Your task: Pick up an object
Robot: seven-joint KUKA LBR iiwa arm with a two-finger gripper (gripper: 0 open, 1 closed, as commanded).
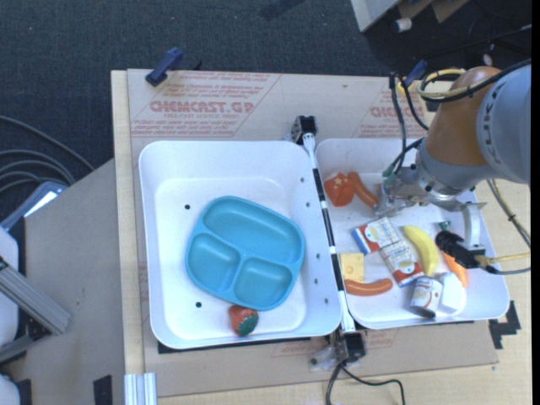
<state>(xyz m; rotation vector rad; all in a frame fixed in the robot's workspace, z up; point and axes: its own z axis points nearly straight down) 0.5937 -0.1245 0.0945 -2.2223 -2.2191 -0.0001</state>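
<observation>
Along the near edge of the surface (253,369), we are seeing a strawberry (243,319) lying in the left bin (160,226), just beside the near rim of a blue divided plate (245,251) that is sitting in the middle of that bin. In the right bin (359,315), nearest to us, a small white carton (426,294) is resting next to a sausage (368,287) and a yellow cheese slice (351,267). Just beyond them a banana (422,247) is lying beside a flat snack packet (390,245), with a carrot (456,268) at the right. Farther back an orange pepper (340,189) is lying near the divider. The pincer (395,199) is hanging low over the right bin, between the pepper and the packet; we are not able to tell whether it is released or clenched. Behind it the grey arm (489,125) is reaching in.
</observation>
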